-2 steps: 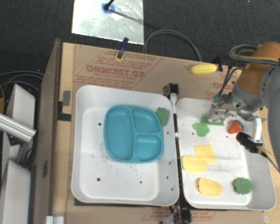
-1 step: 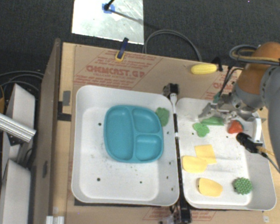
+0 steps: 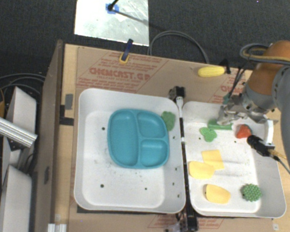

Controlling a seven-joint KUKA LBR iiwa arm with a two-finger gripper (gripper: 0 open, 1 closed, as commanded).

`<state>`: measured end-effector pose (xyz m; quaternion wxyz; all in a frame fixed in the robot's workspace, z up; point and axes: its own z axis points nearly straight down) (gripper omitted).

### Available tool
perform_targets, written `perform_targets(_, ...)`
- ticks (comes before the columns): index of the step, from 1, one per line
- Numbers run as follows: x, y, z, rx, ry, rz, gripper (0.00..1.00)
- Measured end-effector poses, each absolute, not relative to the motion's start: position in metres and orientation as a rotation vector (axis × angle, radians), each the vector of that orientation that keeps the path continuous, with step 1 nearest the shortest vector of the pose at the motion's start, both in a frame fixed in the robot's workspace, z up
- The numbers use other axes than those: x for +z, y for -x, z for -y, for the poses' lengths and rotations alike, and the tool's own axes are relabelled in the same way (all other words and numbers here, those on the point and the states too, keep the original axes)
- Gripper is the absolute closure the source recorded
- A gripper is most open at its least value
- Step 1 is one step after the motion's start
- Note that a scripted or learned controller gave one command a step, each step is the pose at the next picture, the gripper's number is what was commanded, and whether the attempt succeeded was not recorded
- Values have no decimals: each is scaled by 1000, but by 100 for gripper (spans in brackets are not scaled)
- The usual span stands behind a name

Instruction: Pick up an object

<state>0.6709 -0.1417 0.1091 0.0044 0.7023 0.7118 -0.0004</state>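
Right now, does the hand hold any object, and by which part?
It cannot be told: the hand is low over the right bin, just above a green piece.

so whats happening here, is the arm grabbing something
The arm's gripper is down at the back of the right bin, just above a green piece and beside a red one. Nothing is visibly held. Yellow pieces lie nearer the front, and a blue tray sits in the left bin.

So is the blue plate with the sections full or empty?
Empty. The blue sectioned plastic plate in the left white bin shows bare blue compartments; a green toy piece lies beside its rim, not inside.
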Motion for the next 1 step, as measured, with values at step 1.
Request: perform_targets(1, 108, -671, 142, -2, -2199, -2233, 0)
